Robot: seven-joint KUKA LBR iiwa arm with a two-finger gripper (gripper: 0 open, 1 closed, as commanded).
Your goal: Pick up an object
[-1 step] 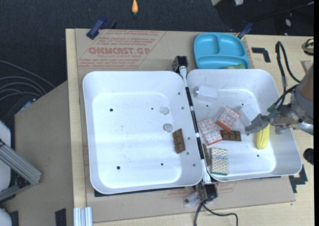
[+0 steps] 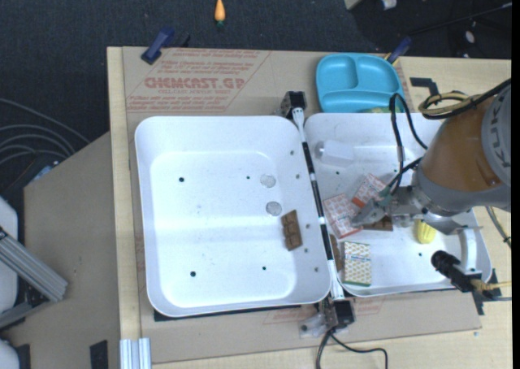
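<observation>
In the right bin (image 2: 455,278), the gripper (image 2: 375,211) is lowered among a cluster of small packets (image 2: 357,201); whether it is apart or clamped cannot be told, as it is masked by clutter. A yellow object (image 2: 424,233) is seen just beside the wrist. A brown block (image 2: 292,229) is lying in the left bin (image 2: 162,156).

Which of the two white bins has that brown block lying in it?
The left bin. The brown block lies near its right edge, apart from two small discs. The right bin holds the cluttered packets under the gripper.
</observation>
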